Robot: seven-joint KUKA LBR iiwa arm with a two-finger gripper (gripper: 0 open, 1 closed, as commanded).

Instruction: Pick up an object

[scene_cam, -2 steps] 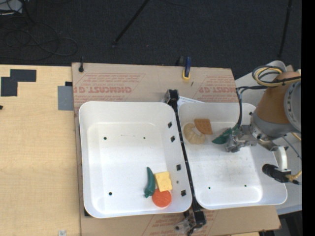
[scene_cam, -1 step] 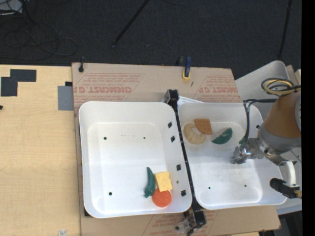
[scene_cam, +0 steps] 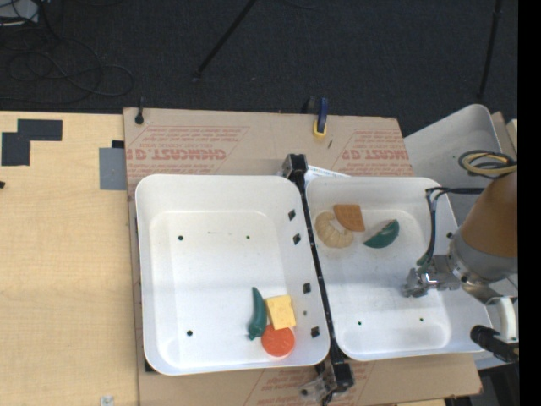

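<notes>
1. Camera view, general layout: two shallow white bins sit side by side on a cardboard sheet. The left bin [scene_cam: 169,218] and the right bin [scene_cam: 397,332] meet along a black clipped seam down the middle.

2. Arm: the grey arm with its orange band enters from the right, over the right bin's right-hand side. The gripper [scene_cam: 417,282] hangs low near the bin floor, well apart from every object. Whether the claw is open or closed cannot be told at this angle; nothing is seen held in it.

3. Right bin contents: a tan round piece [scene_cam: 332,231] lies touching an orange-brown wedge [scene_cam: 350,216] in the upper-left part. A teal crescent piece [scene_cam: 382,235] lies just beside them on the right, and is the item nearest the gripper.

4. Left bin contents: a green pepper-shaped piece [scene_cam: 256,313], a yellow block [scene_cam: 281,312] and a red-orange round piece [scene_cam: 278,342] are clustered, touching, at the lower-right corner.

5. Handling judgement: the items look like small toy foods, probably light and fairly stiff, with smooth surfaces that could slip. The teal crescent appears the most practical target, as it lies free of its neighbours. Closing across its narrow width at the middle seems soundest; its tapered ends would likely squirt out.

6. Risk: the tan piece and wedge overlap, so a grasp there may catch both or neither.
</notes>
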